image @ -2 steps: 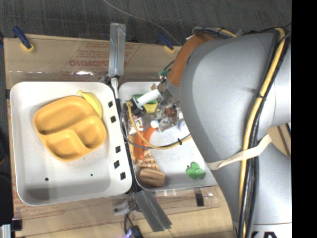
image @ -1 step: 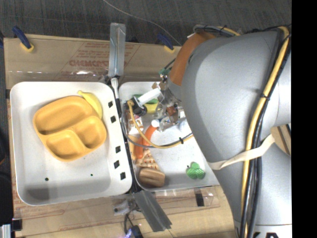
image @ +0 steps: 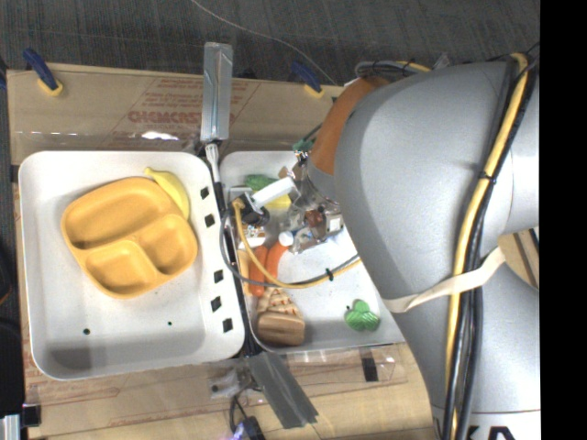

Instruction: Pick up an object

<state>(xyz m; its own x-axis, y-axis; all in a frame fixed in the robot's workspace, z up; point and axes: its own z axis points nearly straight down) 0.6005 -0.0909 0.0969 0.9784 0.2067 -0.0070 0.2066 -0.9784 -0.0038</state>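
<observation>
Two bins lie side by side. Nearest in the right bin [image: 321, 324] are a tan block [image: 279, 324] and a green piece [image: 361, 316]; an orange item [image: 266, 260] lies just beyond. Farther in, the gripper [image: 307, 220] sits low over clutter; its state cannot be told. The left bin [image: 119, 337] holds a yellow divided tray [image: 130, 235]. Judgement: approach step; next, close securely and lift straight.

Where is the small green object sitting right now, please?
The small green object lies in the right white bin, near its front right corner, right of the tan ridged block and beside the grey arm.
</observation>
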